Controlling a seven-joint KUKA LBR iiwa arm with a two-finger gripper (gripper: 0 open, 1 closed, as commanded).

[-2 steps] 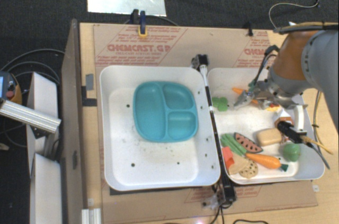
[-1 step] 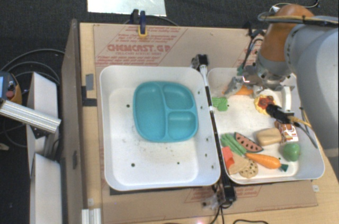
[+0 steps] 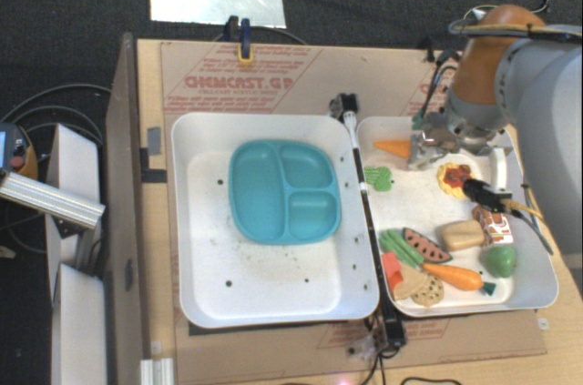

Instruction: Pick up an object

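the arm (image 3: 533, 74) comes in from three o'clock, grey bulk with its orange band (image 3: 483, 55) hunched over the back of the right bin (image 3: 537, 283). the left bin (image 3: 196, 219) sits at nine o'clock of it, the two touching along a shared rim, and a turquoise divided plate (image 3: 284, 192) lies flat in the left bin, slightly toward its twelve o'clock side. over in the right bin, the gripper (image 3: 426, 148) is down low near the twelve o'clock end, and whether those fingers are parted or pressed together, cannot tell from here. nothing is visibly caught between them. an orange carrot (image 3: 393, 148) lies just at nine o'clock of the gripper, very close, contact unclear. a second carrot (image 3: 455, 277) rests toward six o'clock, with a beige bread piece (image 3: 461, 235) just above it and a watermelon slice (image 3: 424, 245) at the bread's nine o'clock. a green round fruit (image 3: 499, 260) sits at three o'clock of the second carrot. a small green leafy piece (image 3: 378, 180) hugs the left rim, at seven o'clock of the gripper. a cookie (image 3: 427, 289) lies by the six o'clock wall.
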